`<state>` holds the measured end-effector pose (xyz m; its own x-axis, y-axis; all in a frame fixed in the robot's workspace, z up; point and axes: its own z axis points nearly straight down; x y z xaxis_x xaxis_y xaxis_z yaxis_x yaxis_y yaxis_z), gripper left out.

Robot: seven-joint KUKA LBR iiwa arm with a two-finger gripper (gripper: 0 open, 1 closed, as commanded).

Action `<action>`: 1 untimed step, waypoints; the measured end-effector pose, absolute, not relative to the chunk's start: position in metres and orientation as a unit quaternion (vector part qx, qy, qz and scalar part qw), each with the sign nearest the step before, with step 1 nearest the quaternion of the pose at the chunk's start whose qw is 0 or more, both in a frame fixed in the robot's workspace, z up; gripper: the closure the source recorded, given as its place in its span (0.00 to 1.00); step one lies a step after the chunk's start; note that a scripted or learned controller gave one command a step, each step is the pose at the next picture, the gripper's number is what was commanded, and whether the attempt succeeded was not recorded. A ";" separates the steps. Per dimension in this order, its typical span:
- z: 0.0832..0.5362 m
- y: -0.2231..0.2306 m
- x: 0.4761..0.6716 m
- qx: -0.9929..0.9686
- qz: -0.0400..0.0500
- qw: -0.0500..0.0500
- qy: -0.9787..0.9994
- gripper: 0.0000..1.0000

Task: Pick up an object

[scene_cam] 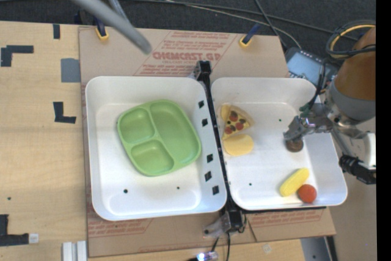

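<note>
1. The pincer (295,142) is low in the right bin (269,87), close to that bin's right wall and about midway along it. I cannot tell how it is set, nor whether anything is caught in it; a small dark brown shape lies right at its tip, and it may be an object or part of the tool.

2. The things within reach are all in the right bin. A pizza slice toy (234,120) lies against the left wall next to the divider, with a pale yellow bun-like piece (237,145) touching it on the near side. A yellow banana-shaped toy (293,182) and a small red-orange ball (307,193) sit together in the near right corner.

3. The left bin (101,192) carries a green divided plate (159,137), flat and wide, a poor choice for a two-finger grasp.

4. Judged from here, the nearest candidates are whatever sits at the tip, then the banana-shaped toy toward the near edge.

5. To do the step well, centre over one single piece before closing, so the neighbour is not nudged away.

6. For the banana-shaped toy, close across its narrow width, not along its length.

7. The ball will likely roll; the corner walls crowd the approach, so come down steeply.

8. Lift straight up and confirm something hangs between the tips before counting it a success.
</note>
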<state>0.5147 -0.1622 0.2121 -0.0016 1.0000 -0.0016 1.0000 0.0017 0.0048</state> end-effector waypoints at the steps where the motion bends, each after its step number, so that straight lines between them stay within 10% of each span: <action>1: 0.209 -0.115 0.530 0.705 0.000 -0.001 0.709 1.00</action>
